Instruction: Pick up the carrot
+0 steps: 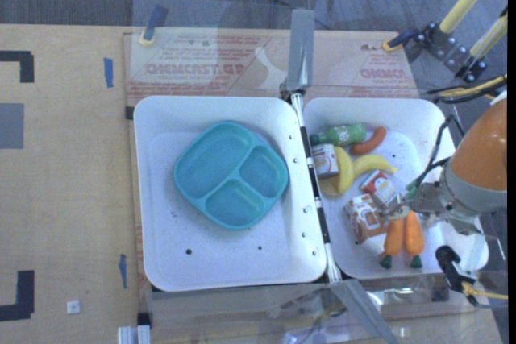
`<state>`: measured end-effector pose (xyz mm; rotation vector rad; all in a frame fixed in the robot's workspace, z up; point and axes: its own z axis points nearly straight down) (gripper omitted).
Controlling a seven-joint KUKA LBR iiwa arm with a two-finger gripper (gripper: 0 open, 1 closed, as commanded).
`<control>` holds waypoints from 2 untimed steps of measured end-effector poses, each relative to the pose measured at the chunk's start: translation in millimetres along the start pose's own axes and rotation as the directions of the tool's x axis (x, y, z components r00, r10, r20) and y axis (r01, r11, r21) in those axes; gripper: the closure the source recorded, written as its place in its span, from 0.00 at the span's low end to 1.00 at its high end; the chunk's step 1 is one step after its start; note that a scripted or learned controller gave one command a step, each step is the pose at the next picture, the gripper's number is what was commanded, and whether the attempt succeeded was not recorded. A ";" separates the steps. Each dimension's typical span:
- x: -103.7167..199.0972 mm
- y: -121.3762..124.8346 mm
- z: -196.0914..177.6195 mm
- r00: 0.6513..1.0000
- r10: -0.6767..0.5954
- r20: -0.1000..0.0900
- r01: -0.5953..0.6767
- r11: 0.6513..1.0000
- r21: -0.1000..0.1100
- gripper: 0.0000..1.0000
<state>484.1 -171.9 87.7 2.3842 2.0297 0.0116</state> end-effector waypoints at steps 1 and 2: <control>-3.3 1.5 -8.7 1.000 0.005 0.005 -0.005 1.000 -0.004 1.00; 52.4 -10.7 -100.7 0.991 -0.136 -0.003 0.136 0.991 0.016 1.00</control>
